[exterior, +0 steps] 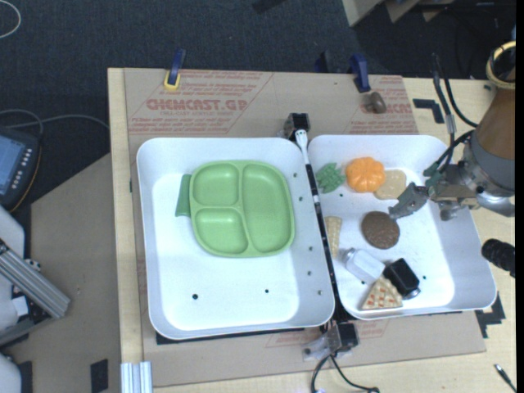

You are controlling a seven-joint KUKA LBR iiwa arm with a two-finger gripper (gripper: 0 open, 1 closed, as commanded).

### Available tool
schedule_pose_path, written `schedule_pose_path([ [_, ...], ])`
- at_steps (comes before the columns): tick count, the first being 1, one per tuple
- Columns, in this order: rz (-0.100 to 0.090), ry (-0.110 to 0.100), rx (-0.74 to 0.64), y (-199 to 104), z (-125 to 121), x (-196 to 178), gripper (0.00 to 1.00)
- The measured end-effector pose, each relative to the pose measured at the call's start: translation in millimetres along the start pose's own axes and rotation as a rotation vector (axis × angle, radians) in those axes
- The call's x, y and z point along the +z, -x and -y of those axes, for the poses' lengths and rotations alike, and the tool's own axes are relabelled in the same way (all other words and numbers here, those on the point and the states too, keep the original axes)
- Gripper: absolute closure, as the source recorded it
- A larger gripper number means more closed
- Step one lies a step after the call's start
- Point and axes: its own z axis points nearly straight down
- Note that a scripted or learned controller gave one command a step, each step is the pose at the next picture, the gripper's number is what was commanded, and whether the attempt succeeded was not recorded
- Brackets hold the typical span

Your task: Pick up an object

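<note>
Here's the brown disc [381, 229], sitting in the right bin [467, 268], roughly mid-bin and a touch left of centre. It's round and lies flat, so there's no long axis to call and no way it points.

The gripper [426, 199] hangs just up and to the right of the disc, close by. From this slant I can't tell whether it touches the disc. Wide or narrow? Can't tell from here either. The arm [499, 137] comes in from the right edge of the frame.

Around the disc:
- **Up and left:** an orange pumpkin [365, 173], with a beige piece [393, 183] touching its right side. A green leafy toy [329, 177] is further left, by the bin wall.
- **Left:** a pale cone [334, 232], long axis running up and down the frame.
- **Below:** a white bottle [364, 263] tilted on a diagonal. A black block [402, 277] sits just right of it, and a pizza slice [381, 295] lies at the bottom rim.

Over in the left bin [164, 285], a green divided plate [242, 207] sits a little above centre, well apart from the action.
</note>
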Motion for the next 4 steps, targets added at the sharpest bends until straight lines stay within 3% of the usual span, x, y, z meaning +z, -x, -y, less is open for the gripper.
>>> schedule_pose_path([
  [1, 0.002, 0.012, -0.003, 0, -2, -5, 0.0],
  [4, 0.0, 0.007, -0.002, -21, 13, 144, 0.0],
])
